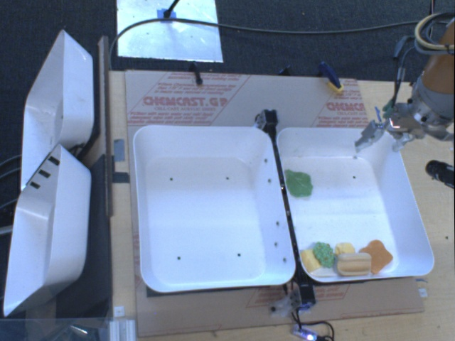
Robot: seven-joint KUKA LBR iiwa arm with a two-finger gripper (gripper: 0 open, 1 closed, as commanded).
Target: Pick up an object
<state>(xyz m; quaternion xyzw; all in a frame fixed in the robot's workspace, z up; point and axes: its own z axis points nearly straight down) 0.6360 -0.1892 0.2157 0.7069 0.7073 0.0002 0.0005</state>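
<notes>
Claw [375, 131]: above right bin [398, 190] far rim, nothing pinched; spread or pressed, cannot tell.
Risk: clustered toys [346, 257] crowd near wall; fingers may jam or snag two.

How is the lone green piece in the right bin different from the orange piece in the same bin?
The green piece lies alone beside the dividing wall; the orange piece sits in a cluster at the near edge, touching a tan piece. Green looks leaf-like; orange looks lobed. Both lie flat in the right bin.
</notes>
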